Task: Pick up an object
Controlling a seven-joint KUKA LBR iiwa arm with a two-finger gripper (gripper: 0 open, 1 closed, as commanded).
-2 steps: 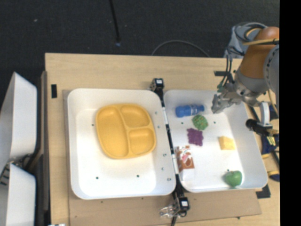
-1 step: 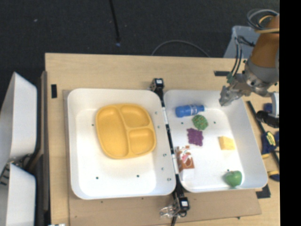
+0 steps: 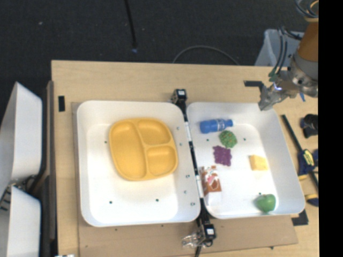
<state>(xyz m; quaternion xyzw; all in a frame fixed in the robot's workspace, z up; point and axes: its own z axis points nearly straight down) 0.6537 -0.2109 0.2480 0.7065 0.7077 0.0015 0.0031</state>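
The right bin (image 3: pixel 284 143) holds several small objects. A blue bottle (image 3: pixel 216 125) lies on its side near the back, with a green bumpy ball (image 3: pixel 228 138) and a purple grape bunch (image 3: pixel 222 155) just in front of it. A yellow block (image 3: pixel 258 163) sits toward the right. A red packet (image 3: pixel 211 180) lies by the left wall, and a green apple (image 3: pixel 265 202) rests in the front right corner. My gripper (image 3: pixel 267 96) hangs over the bin's back right corner, apart from all the objects, with nothing visibly in it.
The left bin (image 3: pixel 91 197) holds a yellow divided plate (image 3: pixel 143 147). Black clips (image 3: pixel 179 96) join the bins at the back and front. Tools (image 3: pixel 308 159) lie on the bench right of the right bin. White boxes (image 3: pixel 24 133) stand at far left.
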